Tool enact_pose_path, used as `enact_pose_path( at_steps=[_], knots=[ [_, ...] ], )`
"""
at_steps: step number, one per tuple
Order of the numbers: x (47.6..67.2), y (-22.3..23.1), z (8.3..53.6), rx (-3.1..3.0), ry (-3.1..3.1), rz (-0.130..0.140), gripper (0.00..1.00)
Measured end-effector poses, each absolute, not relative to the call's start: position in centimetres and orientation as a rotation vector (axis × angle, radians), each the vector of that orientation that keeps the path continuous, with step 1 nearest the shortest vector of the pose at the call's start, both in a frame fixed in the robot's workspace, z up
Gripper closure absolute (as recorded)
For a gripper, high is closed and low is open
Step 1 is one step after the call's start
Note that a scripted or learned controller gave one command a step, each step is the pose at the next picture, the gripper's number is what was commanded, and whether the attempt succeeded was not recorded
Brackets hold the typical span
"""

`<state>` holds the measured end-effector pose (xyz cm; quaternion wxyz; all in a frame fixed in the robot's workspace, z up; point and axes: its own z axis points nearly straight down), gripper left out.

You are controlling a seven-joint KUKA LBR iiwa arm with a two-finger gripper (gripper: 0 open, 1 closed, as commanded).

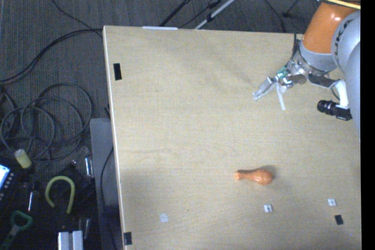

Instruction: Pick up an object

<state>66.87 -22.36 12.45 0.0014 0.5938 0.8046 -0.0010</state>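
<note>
Camera view looks down at a slant, and at its far left the dark carpet carries loops of black cable (47,117) and a green hook-shaped tool (60,190), well clear of the work. They seem simply parked off the bench, out of the arm's reach.

Next comes the bench (176,126), a broad pale wooden top running to the right edge. A small black marker (118,71) sits near its left rim and a few tiny white tags (268,208) lie toward the lower right, probably reference marks and not things to lift.

Right of centre, low on the bench, lies the orange object (255,176), shaped like a small gourd or pin. It rests flat on the wood, alone, with bare surface all around, which leaves free approach from above. Its long axis runs close to left-right in the frame, slightly tilted; the thin neck points left and the fat bulb sits on the right.

Further right and higher up, the gripper (272,92) hangs over the bench at the end of the grey arm (348,61) with its orange band. Its two thin fingers are spread apart in a wide V pointing down and to the left, with nothing between them. It is well apart from the orange object, so I judge the pick has not begun; the spread fingers suit a descent across the narrow neck or the bulb.
</note>
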Motion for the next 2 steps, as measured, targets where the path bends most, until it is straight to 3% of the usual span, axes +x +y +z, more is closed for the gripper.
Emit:
enact_pose_path(
  at_steps=[1, 2],
  knots=[
    [66.9, -19.7, 9.2, 1.475, 2.772, -0.003, 0.00],
    [66.9, -19.7, 10.2, 1.474, 2.769, -0.003, 1.00]
  ],
)
